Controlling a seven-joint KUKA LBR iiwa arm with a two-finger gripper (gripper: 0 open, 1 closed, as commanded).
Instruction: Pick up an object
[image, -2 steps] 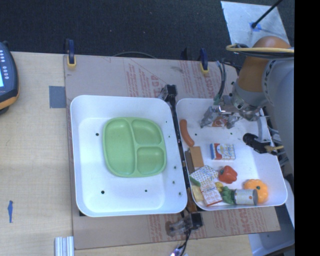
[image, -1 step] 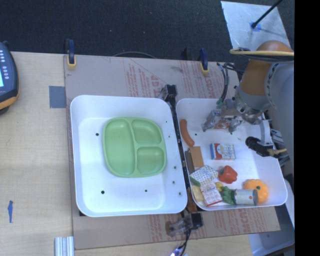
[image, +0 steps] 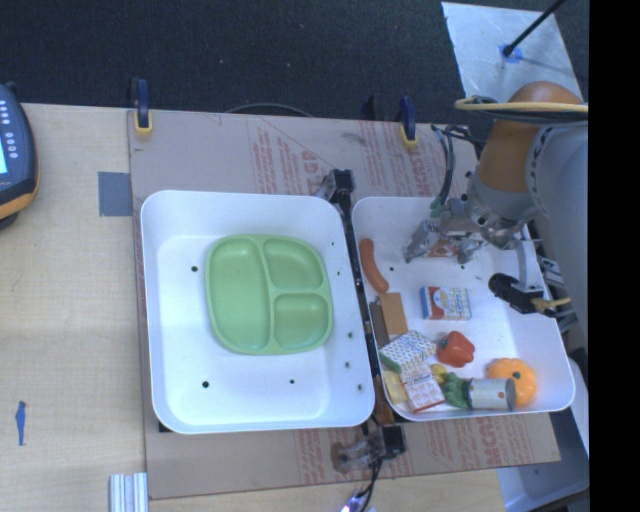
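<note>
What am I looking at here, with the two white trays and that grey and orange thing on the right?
This is one camera fixed above a workbench, looking down at a slant. The grey machine with an orange band is a robot arm reaching in from the right; its two-finger gripper hangs over the far end of the right white bin. I see nothing held between its fingers.

The left white bin holds a pale green plastic plate with three compartments. The right bin holds toy groceries: a long orange-brown sausage, a small white carton, a red pepper, a little orange pumpkin, a silver can and some printed packets.
</note>
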